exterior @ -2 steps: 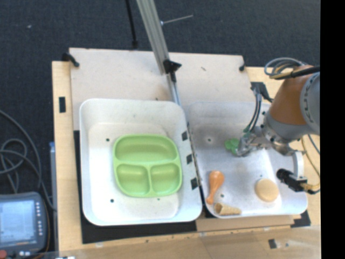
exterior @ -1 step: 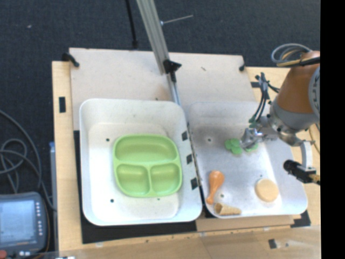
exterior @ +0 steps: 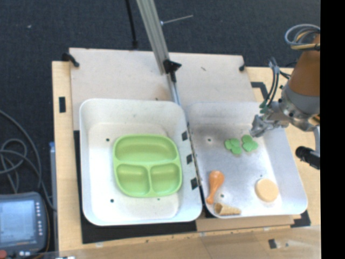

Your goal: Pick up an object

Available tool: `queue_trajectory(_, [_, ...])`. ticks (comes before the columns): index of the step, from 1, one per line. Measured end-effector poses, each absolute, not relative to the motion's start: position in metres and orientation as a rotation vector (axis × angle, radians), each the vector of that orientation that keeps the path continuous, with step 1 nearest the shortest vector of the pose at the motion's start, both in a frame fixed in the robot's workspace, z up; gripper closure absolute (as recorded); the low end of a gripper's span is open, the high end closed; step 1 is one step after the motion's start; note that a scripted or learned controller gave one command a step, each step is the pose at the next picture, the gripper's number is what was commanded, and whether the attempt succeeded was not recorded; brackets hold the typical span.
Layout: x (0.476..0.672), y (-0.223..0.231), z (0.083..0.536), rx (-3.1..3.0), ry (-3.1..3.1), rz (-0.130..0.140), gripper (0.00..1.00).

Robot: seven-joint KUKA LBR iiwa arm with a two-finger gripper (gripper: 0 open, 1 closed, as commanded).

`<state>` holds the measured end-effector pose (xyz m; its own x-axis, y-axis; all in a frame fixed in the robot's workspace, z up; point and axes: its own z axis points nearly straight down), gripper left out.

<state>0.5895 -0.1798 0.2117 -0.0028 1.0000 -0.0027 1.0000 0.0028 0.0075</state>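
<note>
Two shallow white bins are set side by side on the bench (exterior: 64, 144). The left bin (exterior: 97, 117) contains a green divided plate (exterior: 146, 165) with three compartments, one long compartment at the far side and two smaller ones at the near side. The plate lies flat near the middle of that bin.

The right bin (exterior: 215, 117) contains four loose items. A green object (exterior: 240, 145) with lobed outlines, made up of two lobed parts touching each other, lies toward the far right part of the bin floor. An orange object with a rounded head and a tapering stem (exterior: 215, 183) lies near the bin's left wall. A tan wedge-shaped piece (exterior: 228, 210) lies at the near edge, just beside the lower end of the orange object. A round, pale orange disc (exterior: 266, 190) lies in the near right area, apart from the others.

The arm (exterior: 304, 82) enters from the right, with its orange band visible above the wrist. The tool (exterior: 257, 129) is positioned low over the far right part of the right bin, just above and to the right of the green object. Whether the tool is open or closed cannot be told, and no item is seen gripped in it.

A slanted metal rail (exterior: 153, 28) crosses the far part of the bench between the two bins.
</note>
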Motion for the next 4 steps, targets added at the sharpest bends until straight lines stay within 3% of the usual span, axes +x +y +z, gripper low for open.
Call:
queue_trajectory(1, [0.591, -0.181, 0.242, 2.213, 2.223, 0.004, 1.0])
queue_trajectory(3, [0.576, -0.09, 0.245, 2.213, 2.23, 0.004, 1.0])
queue_trajectory(4, [0.557, -0.044, 0.236, 2.215, 2.229, 0.001, 1.0])
